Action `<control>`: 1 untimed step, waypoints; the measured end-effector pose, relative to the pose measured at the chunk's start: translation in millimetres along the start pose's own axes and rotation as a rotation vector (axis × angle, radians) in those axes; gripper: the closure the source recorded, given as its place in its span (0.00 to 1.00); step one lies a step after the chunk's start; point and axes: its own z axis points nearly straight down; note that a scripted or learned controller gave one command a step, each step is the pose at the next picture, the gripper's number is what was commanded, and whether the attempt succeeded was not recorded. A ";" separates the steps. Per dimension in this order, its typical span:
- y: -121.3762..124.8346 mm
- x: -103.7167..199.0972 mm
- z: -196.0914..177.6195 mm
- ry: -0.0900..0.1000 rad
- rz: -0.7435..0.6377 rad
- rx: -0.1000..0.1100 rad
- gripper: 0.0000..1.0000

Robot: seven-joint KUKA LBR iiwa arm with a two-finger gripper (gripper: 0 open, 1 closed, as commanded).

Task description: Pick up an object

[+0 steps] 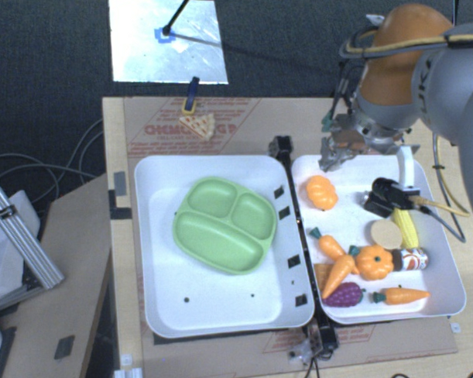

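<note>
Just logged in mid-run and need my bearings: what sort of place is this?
Probably a robot lab test bench, not a kitchen: two white bins on a cardboard-covered bench, toy food like a plastic pumpkin, and loose cables on the floor.

Small orange pumpkin [321,192] upright, upper left of right bin [449,281].

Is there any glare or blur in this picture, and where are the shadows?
In the camera view, glare washes out the shiny sheet at the top; the green divided plate and the toy pumpkin look reasonably sharp, with soft shadows; the gripper area is darker and slightly blurred.
</note>
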 end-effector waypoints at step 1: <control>-19.1 50.6 5.4 0.001 0.001 0.002 1.00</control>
